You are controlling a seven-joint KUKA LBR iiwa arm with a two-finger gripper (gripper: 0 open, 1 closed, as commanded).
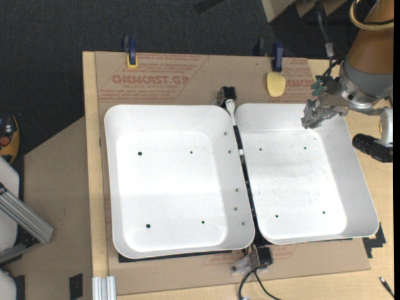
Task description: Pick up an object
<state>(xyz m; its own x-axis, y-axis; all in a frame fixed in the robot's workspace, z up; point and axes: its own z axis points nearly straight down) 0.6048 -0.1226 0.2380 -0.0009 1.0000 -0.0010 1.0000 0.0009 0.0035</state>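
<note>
Near edge: a small black cable clamp (257,258) sits at the bench's near edge, between the near corners of the two bins, with a dark cable trailing off toward the viewer.
Left bin (112,167): a shallow white tray with rounded corners, lying on the left half of the brown board (187,74); four small dark dots mark its floor.
Right bin (359,192): a matching white tray just beside the first, its inner rim touching or nearly touching the left bin's rim along a dark strip that runs from far edge to near edge.
Object: a small pale yellow object (275,84) lies on the board just beyond the far left corner of the right bin, outside both bins, below a blue clamp (277,55).
Second clamp: another blue clamp with a yellow tip (130,50) grips the board's far edge, above the left bin's far left corner.
Arm: the grey arm (372,74) with its orange band reaches in from the right, above the far right corner of the right bin.
Gripper (312,114): it hangs over the far rim of the right bin, well apart from the yellow object; nothing is seen held, and how far its fingers are spread cannot be told from this view.
</note>
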